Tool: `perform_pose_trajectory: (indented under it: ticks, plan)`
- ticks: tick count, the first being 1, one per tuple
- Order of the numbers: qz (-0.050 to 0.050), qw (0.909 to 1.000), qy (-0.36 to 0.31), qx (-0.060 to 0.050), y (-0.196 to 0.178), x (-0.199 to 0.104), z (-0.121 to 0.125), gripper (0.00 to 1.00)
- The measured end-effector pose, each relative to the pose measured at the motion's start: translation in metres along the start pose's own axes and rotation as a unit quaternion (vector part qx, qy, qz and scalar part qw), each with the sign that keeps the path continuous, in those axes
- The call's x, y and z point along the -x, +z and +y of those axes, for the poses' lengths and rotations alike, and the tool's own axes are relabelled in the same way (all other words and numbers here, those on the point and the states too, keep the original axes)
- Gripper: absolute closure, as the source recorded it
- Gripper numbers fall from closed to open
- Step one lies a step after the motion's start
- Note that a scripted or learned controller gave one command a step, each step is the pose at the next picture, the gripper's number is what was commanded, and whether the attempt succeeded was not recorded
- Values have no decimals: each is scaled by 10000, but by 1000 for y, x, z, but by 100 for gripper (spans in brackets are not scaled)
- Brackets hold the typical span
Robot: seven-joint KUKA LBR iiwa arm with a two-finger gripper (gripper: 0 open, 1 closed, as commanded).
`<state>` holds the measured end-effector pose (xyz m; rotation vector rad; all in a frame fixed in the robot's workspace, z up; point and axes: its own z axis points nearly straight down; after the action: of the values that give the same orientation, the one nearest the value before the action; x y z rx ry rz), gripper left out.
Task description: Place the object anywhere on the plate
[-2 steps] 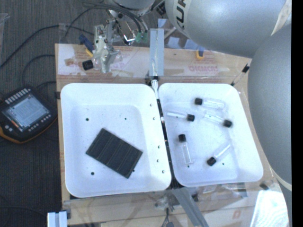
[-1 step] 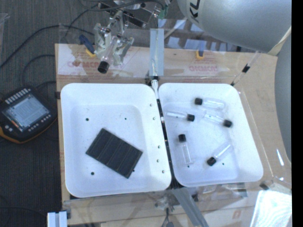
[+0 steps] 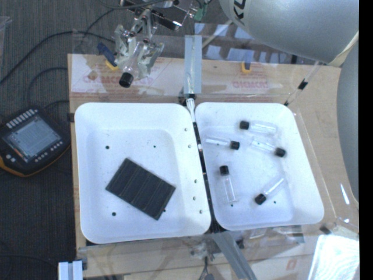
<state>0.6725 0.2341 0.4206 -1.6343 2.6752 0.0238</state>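
the gripper [image 3: 137, 60] hangs beyond the far edge of the left bin [image 3: 93, 134], over the brown bench [image 3: 245, 86], well apart from everything in the bins. from this angle i cannot tell whether it is wide or narrow, and nothing can be seen held in it. the grey arm [image 3: 291, 16] fills the far right corner.

the plate [image 3: 140, 188], a dark ribbed rectangle, lies flat in the near half of the left bin, turned at a slant to the bin's walls.

the task's things, five small clear vials with black caps, all lie on their sides in the right bin [image 3: 303, 174], well apart from the plate. the far vial [image 3: 258, 126] lies with its cap to the left. the left vial [image 3: 220, 142] is near the wall shared by the bins, cap to the right. the right vial [image 3: 266, 148] lies just beside it, cap to the right. the near-left vial [image 3: 228, 185] points its cap to the far side. the near-right vial [image 3: 271, 189] lies at a slant, cap at its near left end. none of them touch.

a control pad [image 3: 29, 142] with a screen sits on the floor left of the bench.
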Motion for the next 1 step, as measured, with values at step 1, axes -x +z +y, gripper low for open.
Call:
perform_pose_trajectory:
  ticks: [1]
  plan:
    - [64,9850,-1726,-10,-11,-33,35,100]
